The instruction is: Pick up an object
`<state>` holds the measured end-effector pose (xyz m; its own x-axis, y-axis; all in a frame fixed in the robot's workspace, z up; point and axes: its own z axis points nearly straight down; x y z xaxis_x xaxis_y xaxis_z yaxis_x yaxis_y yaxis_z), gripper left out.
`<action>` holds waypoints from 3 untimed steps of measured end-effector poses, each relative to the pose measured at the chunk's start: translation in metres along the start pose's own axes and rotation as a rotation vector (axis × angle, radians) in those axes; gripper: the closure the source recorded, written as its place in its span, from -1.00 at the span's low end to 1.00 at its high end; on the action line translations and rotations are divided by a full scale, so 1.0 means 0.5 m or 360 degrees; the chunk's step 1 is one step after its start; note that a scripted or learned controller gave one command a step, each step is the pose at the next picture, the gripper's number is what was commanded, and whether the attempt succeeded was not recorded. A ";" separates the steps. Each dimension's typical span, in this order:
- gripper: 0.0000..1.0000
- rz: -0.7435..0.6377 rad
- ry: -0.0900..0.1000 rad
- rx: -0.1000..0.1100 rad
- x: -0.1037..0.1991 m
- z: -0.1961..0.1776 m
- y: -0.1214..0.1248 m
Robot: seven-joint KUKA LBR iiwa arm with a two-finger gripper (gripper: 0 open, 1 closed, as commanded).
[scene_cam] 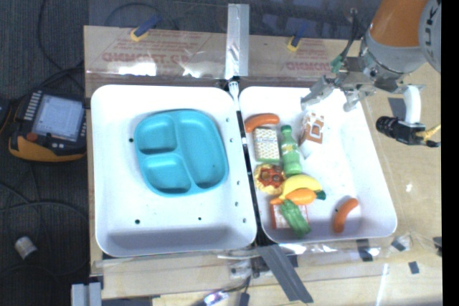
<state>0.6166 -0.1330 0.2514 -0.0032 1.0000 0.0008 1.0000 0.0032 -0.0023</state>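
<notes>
My gripper (328,101) hangs over the back of the right bin (366,154), open, with nothing between its fingers. Just below its left finger lies a small orange-and-white carton (313,129). Left of that, along the bin's left side, sit a sausage (260,120), a checkered packet (266,144), a green bottle (290,153), a red-and-yellow toy (269,175), a banana (296,185), a carrot (302,197) and a green vegetable (295,217). A second sausage (344,213) lies alone near the front right.
The left bin (115,218) holds a blue divided plate (179,150). A metal divider (237,46) stands behind the seam between the bins. The right half of the right bin is mostly bare floor.
</notes>
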 end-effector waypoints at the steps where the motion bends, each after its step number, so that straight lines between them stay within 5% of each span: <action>1: -1.00 0.0607 0.0002 0.0003 0.020 0.229 -0.034; 2: -1.00 0.0664 -0.0009 -0.0018 -0.046 0.325 0.051; 3: -1.00 0.1137 0.0003 0.0065 -0.078 0.326 0.095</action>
<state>0.6638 -0.1720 0.0883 0.6526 0.7576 -0.0132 0.7567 -0.6525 -0.0402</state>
